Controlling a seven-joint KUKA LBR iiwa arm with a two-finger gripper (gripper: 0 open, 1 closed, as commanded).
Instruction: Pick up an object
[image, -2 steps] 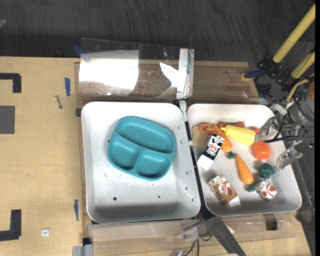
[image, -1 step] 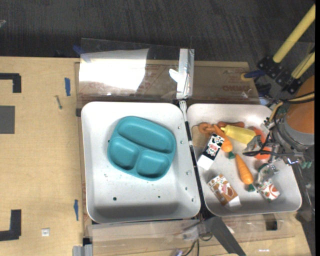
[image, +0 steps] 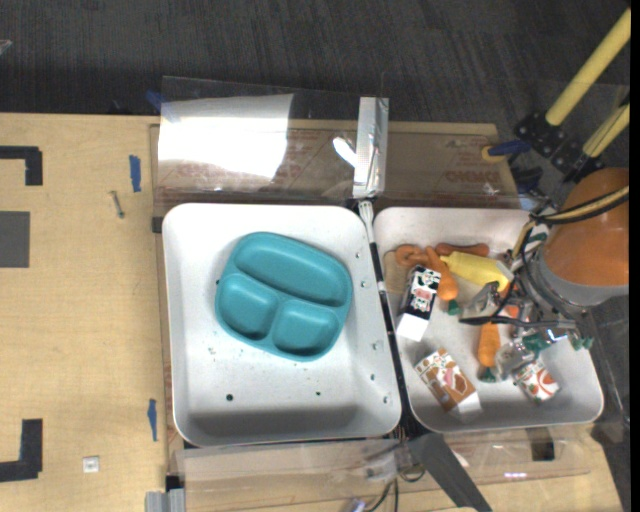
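Carrot (image: 488, 345) just beside end effector (image: 512, 325)

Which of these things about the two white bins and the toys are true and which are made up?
1. The teal divided plate lies in the left bin. True.
2. The yellow banana lies in the left bin. False: it lies in the right bin, among the other toys.
3. The arm's orange band is over the right bin. True.
4. The black-and-white carton lies on the teal divided plate. False: it lies in the right bin, near the wall between the bins.
5. The brown-patterned box lies in the right bin. True.
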